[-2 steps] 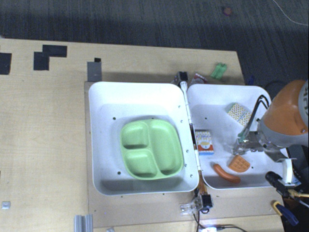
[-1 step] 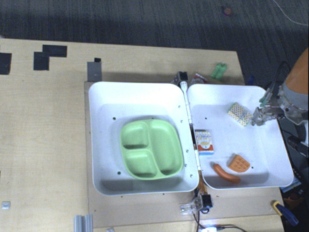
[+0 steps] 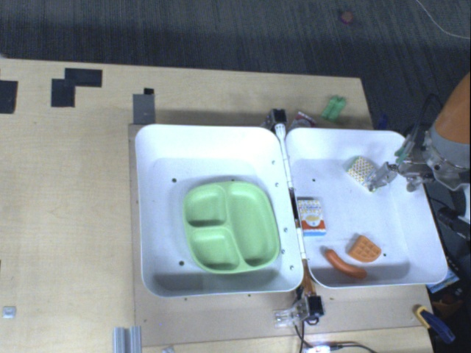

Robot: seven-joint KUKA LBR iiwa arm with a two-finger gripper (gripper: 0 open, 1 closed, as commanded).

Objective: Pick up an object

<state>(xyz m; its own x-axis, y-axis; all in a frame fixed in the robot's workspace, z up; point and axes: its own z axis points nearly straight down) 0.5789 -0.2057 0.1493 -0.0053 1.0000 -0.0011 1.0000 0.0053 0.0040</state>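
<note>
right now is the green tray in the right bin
No, the green tray sits in the left bin; the right bin holds small items.

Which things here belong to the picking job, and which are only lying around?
For the job: gripper; patterned block, small carton, waffle toy and sausage toy, all in the right bin.

Lying about: green divided tray in the left bin; green object on the bench beyond the bins.
</note>
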